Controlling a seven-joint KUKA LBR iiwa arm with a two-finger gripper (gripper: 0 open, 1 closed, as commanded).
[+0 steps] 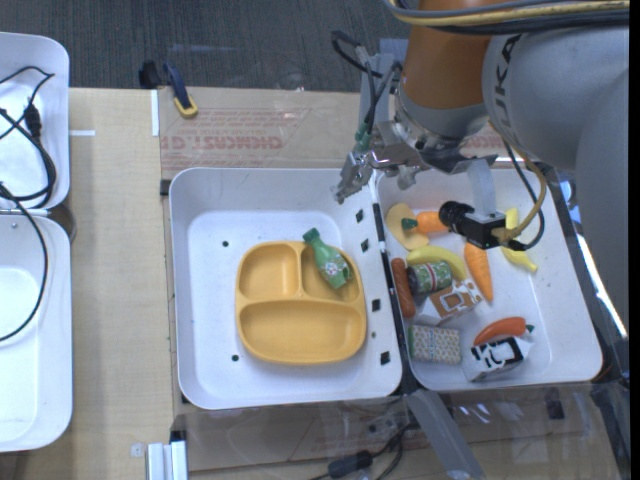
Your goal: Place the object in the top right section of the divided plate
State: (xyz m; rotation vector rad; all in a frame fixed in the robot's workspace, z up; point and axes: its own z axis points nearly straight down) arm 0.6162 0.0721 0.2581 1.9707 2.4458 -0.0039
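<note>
Your hand (352,180) hangs over the back rim where the two bins meet, behind and right of the divided plate (300,313); whether it is spread or pressed together, you cannot tell. From the hand, the green bottle (328,260) lies forward and a little left, near but apart. It already rests in the plate's top right section, tilted, long axis running from its dark cap at the back left to its base at the front right, pale label on its side
</note>
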